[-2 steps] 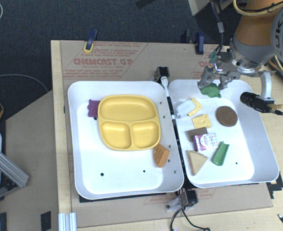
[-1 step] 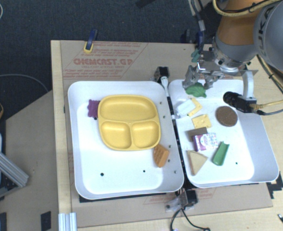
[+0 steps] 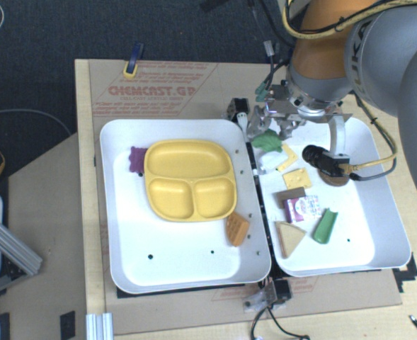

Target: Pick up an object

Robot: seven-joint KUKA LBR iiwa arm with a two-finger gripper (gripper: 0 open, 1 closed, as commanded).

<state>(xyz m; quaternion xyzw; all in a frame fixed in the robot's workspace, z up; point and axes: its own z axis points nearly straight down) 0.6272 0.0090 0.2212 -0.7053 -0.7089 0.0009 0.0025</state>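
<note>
Left bin [image 3: 116, 190]: yellow tray [image 3: 190, 178], purple piece [image 3: 137, 159]

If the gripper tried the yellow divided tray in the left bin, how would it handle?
The yellow tray looks rigid and moulded, so probably stiff. It is wide and lies flat, so it would likely slide rather than tip. Its thin raised rim seems the only graspable edge.

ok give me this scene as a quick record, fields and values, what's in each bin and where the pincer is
left bin: yellow divided tray, purple piece at its left edge, brown piece near the divider
right bin: green cylinder, tan wedge, wrapped packet, yellow pieces, dark green item
pincer: above the dark green item, right bin's far left corner
</note>
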